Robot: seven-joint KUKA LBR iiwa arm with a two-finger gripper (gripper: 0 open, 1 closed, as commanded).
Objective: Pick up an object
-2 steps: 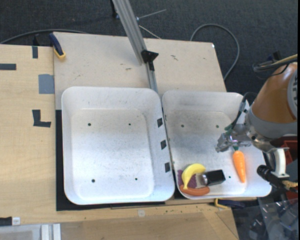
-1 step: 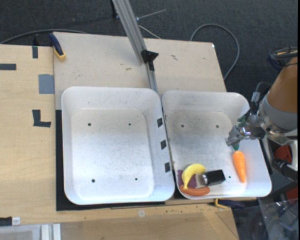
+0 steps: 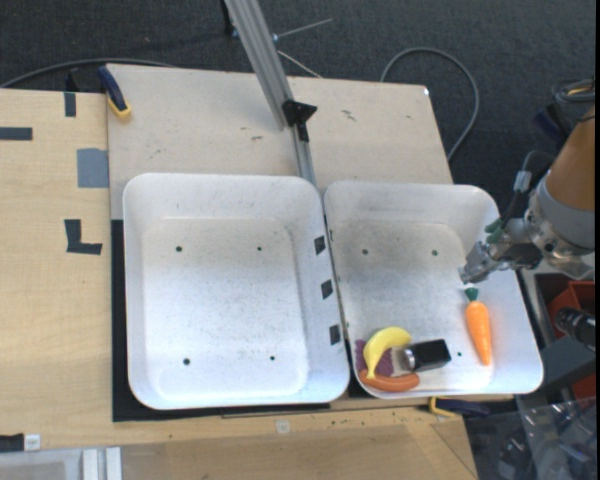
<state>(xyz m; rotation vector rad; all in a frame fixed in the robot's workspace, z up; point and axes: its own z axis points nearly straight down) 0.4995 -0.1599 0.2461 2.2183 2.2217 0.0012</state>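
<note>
Wooden bench (image 3: 40,308) under two white bins (image 3: 220,288), dark carpet (image 3: 430,18) beyond; tool (image 3: 477,265) state unclear.

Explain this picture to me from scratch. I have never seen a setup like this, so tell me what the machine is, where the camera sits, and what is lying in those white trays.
This is one picture, taken by a fixed camera above a bench, looking down at a slant. The machine is a robot arm reaching in from the right; its gripper, a two-finger claw, hangs over the right edge of the right tray. Whether its fingers are open or shut cannot be told here, and nothing is seen between them.

Two shallow white trays sit side by side. The right tray has a toy carrot just below the gripper, and, at its near edge, a banana, a small black block and a red piece bunched together. The left tray is beside it.
</note>
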